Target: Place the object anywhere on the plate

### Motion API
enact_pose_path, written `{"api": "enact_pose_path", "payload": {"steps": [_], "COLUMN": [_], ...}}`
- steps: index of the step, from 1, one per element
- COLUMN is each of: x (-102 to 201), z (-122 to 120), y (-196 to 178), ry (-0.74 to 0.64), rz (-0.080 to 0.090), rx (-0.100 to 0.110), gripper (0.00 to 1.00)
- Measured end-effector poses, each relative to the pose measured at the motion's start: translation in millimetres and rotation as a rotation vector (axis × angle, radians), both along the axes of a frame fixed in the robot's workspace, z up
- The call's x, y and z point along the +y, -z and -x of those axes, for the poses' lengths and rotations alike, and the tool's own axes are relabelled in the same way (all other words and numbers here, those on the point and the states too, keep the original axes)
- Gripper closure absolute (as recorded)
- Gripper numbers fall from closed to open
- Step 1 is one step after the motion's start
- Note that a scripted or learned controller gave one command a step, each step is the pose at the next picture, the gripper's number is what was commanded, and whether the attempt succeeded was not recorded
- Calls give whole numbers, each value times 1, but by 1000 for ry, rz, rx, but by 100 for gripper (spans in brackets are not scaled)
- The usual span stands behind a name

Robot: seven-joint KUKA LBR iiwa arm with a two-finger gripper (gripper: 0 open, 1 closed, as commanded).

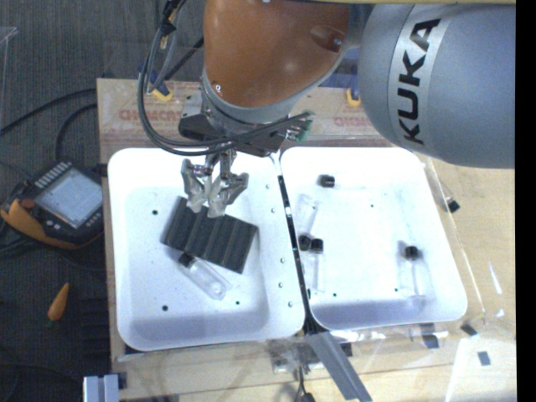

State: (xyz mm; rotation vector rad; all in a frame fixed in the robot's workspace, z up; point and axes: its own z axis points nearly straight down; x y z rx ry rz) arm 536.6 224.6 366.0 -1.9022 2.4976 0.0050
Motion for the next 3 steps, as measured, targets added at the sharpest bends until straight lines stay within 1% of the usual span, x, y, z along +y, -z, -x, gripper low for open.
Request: {"api": "enact_pose_path", "payload": {"steps": [1,2,3], "x": [-1,10,10], "z": [27,53,53], "y": [-43,0,-50], "ry": [-380,-837,-1212], "rz": [-2,-2,-4], "rx": [-3,0,-3], "gripper": [100,100,100]}}
